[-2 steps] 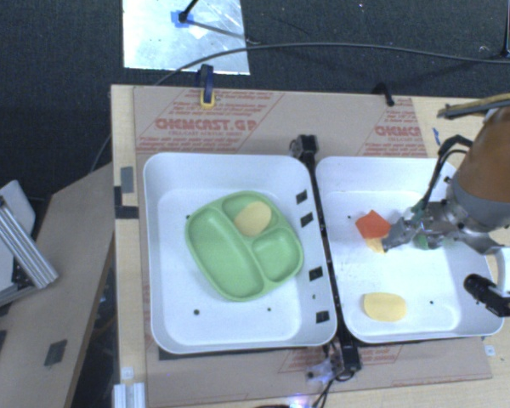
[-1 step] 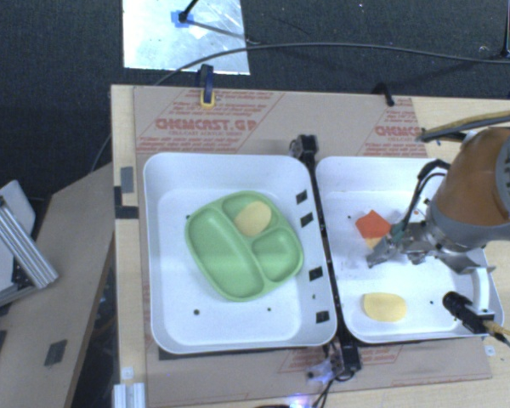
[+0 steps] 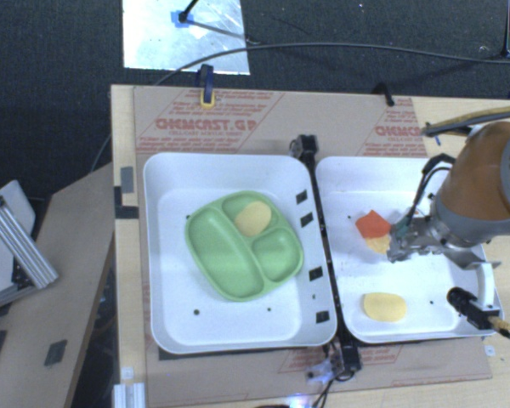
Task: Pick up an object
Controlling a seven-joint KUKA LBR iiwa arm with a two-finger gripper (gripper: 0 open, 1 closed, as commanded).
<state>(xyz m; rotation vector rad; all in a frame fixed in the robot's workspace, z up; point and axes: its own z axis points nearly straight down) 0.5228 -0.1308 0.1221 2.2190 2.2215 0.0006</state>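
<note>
In the right bin point(image 3: 357, 181) lie an orange-red piece point(image 3: 372, 223), a small yellow piece point(image 3: 377, 245) just below it, and a yellow oval point(image 3: 383, 307) near the front wall. My gripper point(image 3: 397, 246) reaches in from the right and sits low at the right side of the small yellow piece and the orange-red one. The view does not settle how its tips stand against them. In the left bin point(image 3: 166, 296) a green divided plate point(image 3: 238, 249) carries a pale yellow lump point(image 3: 253, 218) in its upper compartment.
A black divider with clips point(image 3: 316, 245) runs between the two bins. The grey arm with its orange band point(image 3: 489, 172) hangs over the right bin's right side. A black fitting point(image 3: 469, 306) sits at that bin's front right corner.
</note>
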